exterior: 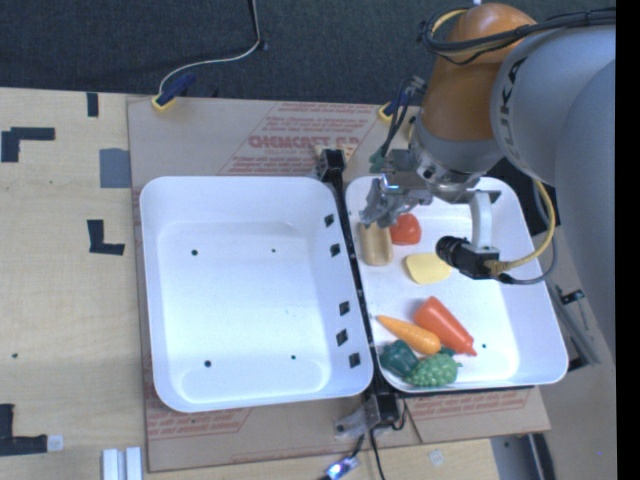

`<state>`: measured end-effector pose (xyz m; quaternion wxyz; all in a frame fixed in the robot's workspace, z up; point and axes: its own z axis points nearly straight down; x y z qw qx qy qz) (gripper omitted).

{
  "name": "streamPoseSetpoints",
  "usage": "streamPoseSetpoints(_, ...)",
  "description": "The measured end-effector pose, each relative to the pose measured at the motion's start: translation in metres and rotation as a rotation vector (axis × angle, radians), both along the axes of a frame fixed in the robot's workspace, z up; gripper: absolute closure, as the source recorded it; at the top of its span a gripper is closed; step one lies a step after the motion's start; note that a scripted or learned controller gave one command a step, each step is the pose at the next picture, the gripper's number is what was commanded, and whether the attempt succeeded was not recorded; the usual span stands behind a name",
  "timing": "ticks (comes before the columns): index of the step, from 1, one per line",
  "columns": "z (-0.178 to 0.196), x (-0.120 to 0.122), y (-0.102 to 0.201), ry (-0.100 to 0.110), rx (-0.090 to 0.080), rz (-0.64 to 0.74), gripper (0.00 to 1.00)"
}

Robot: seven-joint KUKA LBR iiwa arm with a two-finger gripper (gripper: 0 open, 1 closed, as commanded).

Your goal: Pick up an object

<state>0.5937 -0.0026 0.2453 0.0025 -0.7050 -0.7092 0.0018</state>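
Arm [520, 78] comes in from 3 o'clock, orange band [470, 63] above the wrist, hand [385, 208] down over the right bin [530, 298], near its 11 o'clock corner. Can't tell whether the hand is spread or pressed together; the wrist body blocks the tips from this angle. Nothing visibly pinched.

Right bin contents:
- tan block [375, 245], upright, just under the hand, close to the divider wall at 9 o'clock of the bin
- small red piece [405, 230], just beside the tan block at its 3 o'clock, partly under the hand
- yellow piece [428, 267], flat, near bin centre, at 5 o'clock from the red piece
- orange carrot [410, 334], lying slanted, tip toward 10 o'clock
- red-orange pepper-like piece [445, 326], touching the carrot on its 3 o'clock side
- dark green piece [397, 359] and a bumpy light green one [435, 370], side by side at the 6 o'clock edge, just below the carrot

A black cylinder on the wrist [465, 256] with a yellow cable sits above the yellow piece's 3 o'clock side.

Left bin [165, 268] sits at 9 o'clock of the right one, walls touching along the middle. Both rest on a cardboard sheet [290, 143] on the counter [50, 268]. Black tape marks on the counter at 9 o'clock. Blue-and-yellow clip [172, 89] with a white cable at 11 o'clock.
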Motion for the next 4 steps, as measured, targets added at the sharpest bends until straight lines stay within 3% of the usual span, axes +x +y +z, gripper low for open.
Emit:
streamPoseSetpoints(1, -0.036, -0.031, 0.029, 0.002, -0.001, -0.003, 1.00)
streamPoseSetpoints(2, 0.092, 0.000, 0.032, -0.020, -0.001, -0.002, 1.00)
streamPoseSetpoints(3, 0.015, -0.023, 0.066, 0.003, -0.001, -0.003, 1.00)
streamPoseSetpoints(4, -0.021, 0.012, 0.008, -0.002, -0.005, -0.010, 1.00)
